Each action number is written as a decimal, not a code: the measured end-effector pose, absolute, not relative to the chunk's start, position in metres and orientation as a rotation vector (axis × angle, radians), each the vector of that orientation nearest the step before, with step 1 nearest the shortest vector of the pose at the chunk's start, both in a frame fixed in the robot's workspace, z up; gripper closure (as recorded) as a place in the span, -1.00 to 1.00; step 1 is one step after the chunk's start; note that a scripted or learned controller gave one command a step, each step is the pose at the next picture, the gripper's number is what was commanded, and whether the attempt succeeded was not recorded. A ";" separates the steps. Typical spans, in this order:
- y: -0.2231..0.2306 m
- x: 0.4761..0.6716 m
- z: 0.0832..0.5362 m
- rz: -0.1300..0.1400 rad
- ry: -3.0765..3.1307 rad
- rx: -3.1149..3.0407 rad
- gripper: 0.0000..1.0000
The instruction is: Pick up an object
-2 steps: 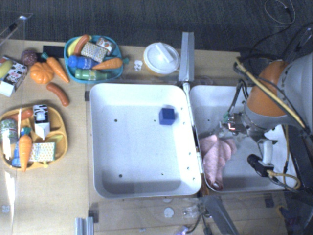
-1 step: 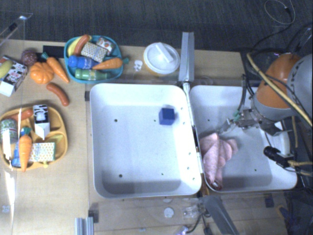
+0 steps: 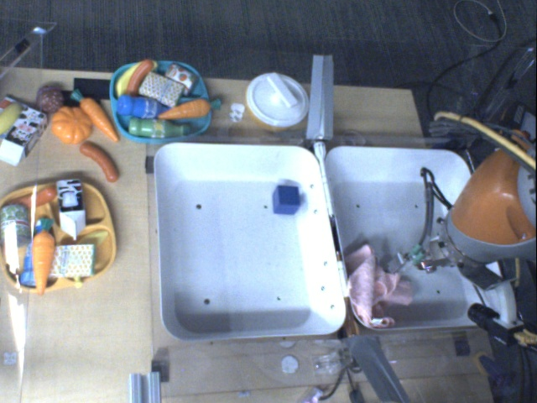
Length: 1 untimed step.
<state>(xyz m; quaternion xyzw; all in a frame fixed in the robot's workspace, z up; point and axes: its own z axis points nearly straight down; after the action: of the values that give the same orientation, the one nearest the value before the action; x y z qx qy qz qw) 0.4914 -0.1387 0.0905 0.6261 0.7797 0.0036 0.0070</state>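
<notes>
The arm (image 3: 495, 204), grey with a bulky orange band, ran off the right edge of the view, and its gripper (image 3: 413, 260) showed as a small dark tangle of metal and cable low in the right bin (image 3: 386, 183); whether it was spread or pressed together could not be made out. Just beside it, at the bin's near left corner, lay a crumpled pink cloth (image 3: 373, 288), soft and folded on itself, its lower edge blurred against the wall. The left bin (image 3: 218, 259), shallow, white and round-cornered, held 1 small blue cube (image 3: 287, 198) near its far right side. Off to the left on the wooden bench, a blue bowl (image 3: 159, 101) and a yellow tray (image 3: 57, 238) were heaped with plastic toy food, the separate pieces hard to tell apart. A round white lid (image 3: 276, 99) sat behind the bins.
</notes>
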 end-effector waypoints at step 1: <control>-0.089 0.502 0.091 0.016 2.437 1.955 -1.00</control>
<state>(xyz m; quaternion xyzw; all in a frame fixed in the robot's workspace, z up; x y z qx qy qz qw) 0.5024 -0.0895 0.0909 0.6256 0.7801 0.0053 0.0086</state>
